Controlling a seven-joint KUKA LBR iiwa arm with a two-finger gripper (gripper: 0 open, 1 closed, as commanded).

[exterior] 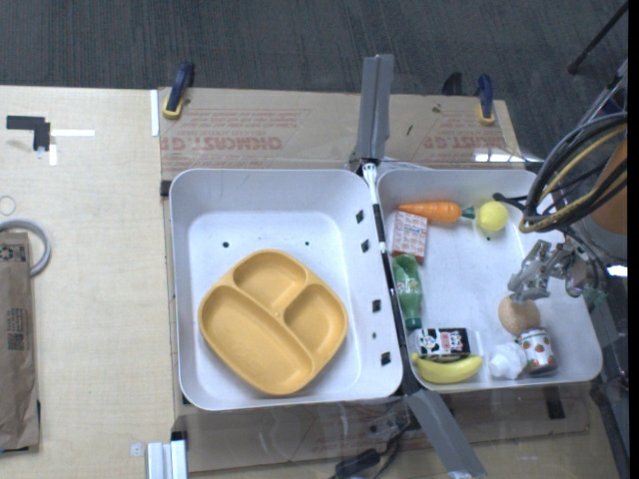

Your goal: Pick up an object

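Note:
My gripper (pixel 530 279) hangs over the right side of the right bin (pixel 464 272), just above a round tan object (pixel 518 316). Nothing shows in its grasp. The bin also holds an orange carrot (pixel 434 211) and a yellow ball (pixel 491 217) at the back. A red-and-white packet (pixel 407 236) and a green packet (pixel 406 287) lie along the left wall. At the front sit a black-and-white carton (pixel 442 342), a banana (pixel 447 368), a white lump (pixel 504 364) and a small red-and-white can (pixel 537 351).
The left bin (pixel 182 267) holds a yellow divided plate (pixel 273 320). A grey divider post (pixel 374 108) stands between the bins at the back. Cables (pixel 574 168) arc over the right bin's far right corner. A brown paper bag (pixel 15 337) lies far left.

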